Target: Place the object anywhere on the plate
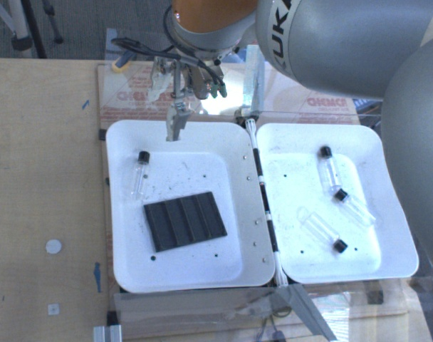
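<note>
gripper (176,128), its state impossible to tell, hangs above the left bin (124,191) holding a vial (140,174) and dark ridged plate (185,221).

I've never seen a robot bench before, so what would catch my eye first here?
The big grey arm with its orange band fills the top, its hand hanging over the left white bin's far edge. A dark ridged rectangular plate lies in that bin beside a clear black-capped vial; three more vials lie in the right white bin.
</note>
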Controlling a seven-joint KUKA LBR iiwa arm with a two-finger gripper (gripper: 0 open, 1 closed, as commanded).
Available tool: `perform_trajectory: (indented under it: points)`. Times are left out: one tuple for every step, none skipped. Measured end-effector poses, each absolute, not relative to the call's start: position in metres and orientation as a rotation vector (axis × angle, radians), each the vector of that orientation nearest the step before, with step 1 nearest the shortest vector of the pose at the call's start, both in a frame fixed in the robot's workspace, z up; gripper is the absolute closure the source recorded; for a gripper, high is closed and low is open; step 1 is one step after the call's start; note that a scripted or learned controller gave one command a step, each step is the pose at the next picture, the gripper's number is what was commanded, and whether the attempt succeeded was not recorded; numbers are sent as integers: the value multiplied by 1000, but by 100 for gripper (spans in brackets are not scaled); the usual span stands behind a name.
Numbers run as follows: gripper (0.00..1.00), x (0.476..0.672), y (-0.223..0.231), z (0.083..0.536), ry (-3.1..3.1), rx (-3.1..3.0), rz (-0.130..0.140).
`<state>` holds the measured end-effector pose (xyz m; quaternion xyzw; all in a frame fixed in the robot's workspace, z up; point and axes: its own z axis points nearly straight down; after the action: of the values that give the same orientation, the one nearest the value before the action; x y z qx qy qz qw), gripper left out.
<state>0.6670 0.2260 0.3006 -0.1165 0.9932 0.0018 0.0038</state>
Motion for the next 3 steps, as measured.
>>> perform_trajectory:
  points:
    - [100,668,227,313,3104,-362,13]
    - [100,667,224,276,3122,-333,5]
    - [100,667,224,220,3140,-33,3]
